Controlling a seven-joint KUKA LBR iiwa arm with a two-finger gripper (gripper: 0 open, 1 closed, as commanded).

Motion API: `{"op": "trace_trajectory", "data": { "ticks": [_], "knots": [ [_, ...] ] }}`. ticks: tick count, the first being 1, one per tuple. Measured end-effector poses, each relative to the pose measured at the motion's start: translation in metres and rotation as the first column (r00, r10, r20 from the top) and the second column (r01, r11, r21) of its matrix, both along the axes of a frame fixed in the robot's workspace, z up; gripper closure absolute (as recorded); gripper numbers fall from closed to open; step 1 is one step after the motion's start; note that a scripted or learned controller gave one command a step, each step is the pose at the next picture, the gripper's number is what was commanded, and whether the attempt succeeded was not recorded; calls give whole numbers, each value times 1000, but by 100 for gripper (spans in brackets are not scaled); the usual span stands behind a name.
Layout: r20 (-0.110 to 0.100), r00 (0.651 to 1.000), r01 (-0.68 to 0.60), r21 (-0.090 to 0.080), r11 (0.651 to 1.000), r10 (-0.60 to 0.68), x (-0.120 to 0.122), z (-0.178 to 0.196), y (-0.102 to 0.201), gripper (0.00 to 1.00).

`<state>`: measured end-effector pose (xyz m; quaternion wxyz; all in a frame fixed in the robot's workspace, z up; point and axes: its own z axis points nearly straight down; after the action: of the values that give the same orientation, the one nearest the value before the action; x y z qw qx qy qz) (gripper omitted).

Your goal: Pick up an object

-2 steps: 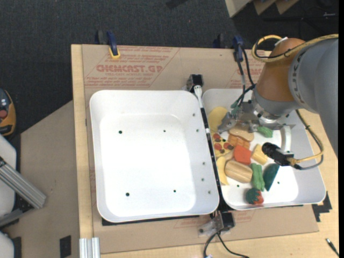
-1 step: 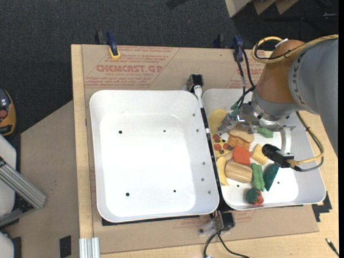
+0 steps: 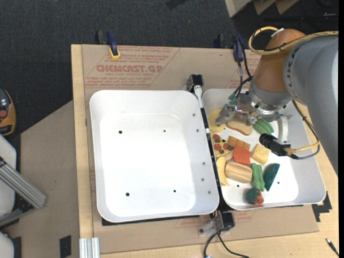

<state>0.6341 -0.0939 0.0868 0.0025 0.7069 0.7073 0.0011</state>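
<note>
Camera view from above the bench showed two shallow white bins side by side on a sheet of brown board printed with red lettering. The left bin point(image 3: 107, 144) had only a few small dark dots on its floor. The right bin point(image 3: 306, 184) held a heap of toy food, crowded toward its left half.

The grey arm point(image 3: 317, 74), with its orange band point(image 3: 274, 63) above the wrist, reached in from the right and hung over the upper part of the right bin. The gripper point(image 3: 239, 112) pointed down among the topmost pieces, just above a tan bread-like piece point(image 3: 240, 127) and next to a yellow piece point(image 3: 217, 120) against the bin's left wall. From where I stood I could not tell whether the claw was spread or closed, nor whether anything sat in it; the wrist hid too much.

Below the gripper lay the other pieces: an orange-red block point(image 3: 242, 155), a pale yellow cube point(image 3: 260, 155), a tan roll point(image 3: 238, 171), a green pod-like piece point(image 3: 257, 176), a dark teal piece point(image 3: 271, 173) and a green-and-red piece point(image 3: 254, 196) near the bin's front edge. A light green piece point(image 3: 263, 126) lay just right of the bread. A black cable point(image 3: 279, 145) looped from the wrist across the bin.

Blue clamps point(image 3: 112, 41) pinned the board's far edge.
</note>
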Motion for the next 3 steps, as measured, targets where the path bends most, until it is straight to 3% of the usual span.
{"op": "trace_trajectory", "data": {
  "ticks": [1, 2, 3],
  "knots": [
    [0, 1000, 1, 0, 1000, -1, -33, 1, 0, 0],
    [0, 1000, 0, 0, 1000, 0, 2, 0, 0, 0],
    [0, 1000, 1, 0, 1000, -1, -20, 1, 1, 0]
  ]
}}
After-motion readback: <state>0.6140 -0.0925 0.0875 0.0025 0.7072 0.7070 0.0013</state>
